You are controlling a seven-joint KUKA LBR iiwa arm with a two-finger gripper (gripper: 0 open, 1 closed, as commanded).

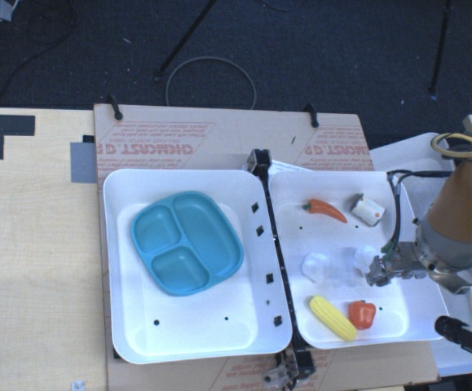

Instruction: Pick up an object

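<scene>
Arm: grey with an orange band, reaching in from the right over the right bin [419, 218].
Gripper [377, 274]: low over the right part of the right bin, near its middle height; whether the jaws are spread or pressed together, I cannot tell.
Corn cob [332, 317]: yellow, lying at a slant near the front of the right bin.
Red pepper [363, 314]: just beside the corn cob, on its right, below the gripper.
Carrot [326, 209]: orange, towards the back of the right bin.
White cylinder [368, 210]: right of the carrot, near the back.
Clear cup [315, 265]: pale, hard to make out, mid-bin left of the gripper.
Left bin [125, 316]: holds a blue divided plate [187, 242].
Counter [32, 259]: pale wood, left of the bins.
</scene>
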